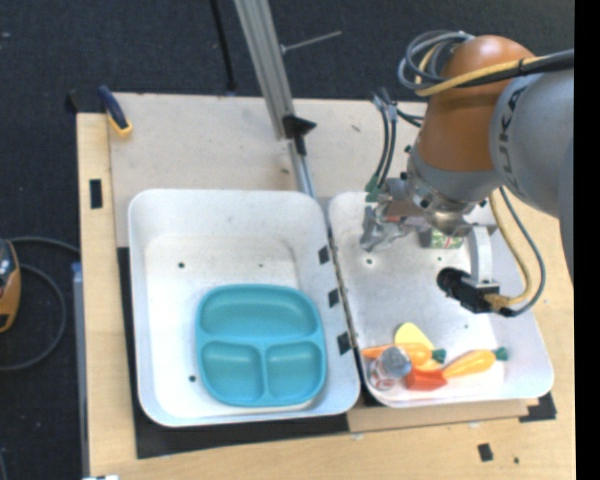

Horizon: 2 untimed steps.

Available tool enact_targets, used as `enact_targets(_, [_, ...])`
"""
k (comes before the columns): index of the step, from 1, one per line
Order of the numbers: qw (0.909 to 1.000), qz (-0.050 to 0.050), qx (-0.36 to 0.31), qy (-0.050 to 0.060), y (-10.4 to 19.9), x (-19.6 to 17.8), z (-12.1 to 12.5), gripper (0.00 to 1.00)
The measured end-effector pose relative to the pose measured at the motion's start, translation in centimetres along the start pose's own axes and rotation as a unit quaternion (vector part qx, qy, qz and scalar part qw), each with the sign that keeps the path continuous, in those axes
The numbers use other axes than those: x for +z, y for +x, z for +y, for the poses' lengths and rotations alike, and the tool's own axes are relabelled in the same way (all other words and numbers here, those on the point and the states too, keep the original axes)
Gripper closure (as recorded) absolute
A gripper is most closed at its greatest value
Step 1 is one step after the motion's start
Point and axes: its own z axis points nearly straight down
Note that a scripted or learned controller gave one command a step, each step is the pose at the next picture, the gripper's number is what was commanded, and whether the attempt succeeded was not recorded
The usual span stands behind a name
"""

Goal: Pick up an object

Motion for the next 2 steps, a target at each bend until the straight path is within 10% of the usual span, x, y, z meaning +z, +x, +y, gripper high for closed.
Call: enact_targets(2, [1.0,0.0,0.0,0.001,10.4,1.0,0.3,1.0])
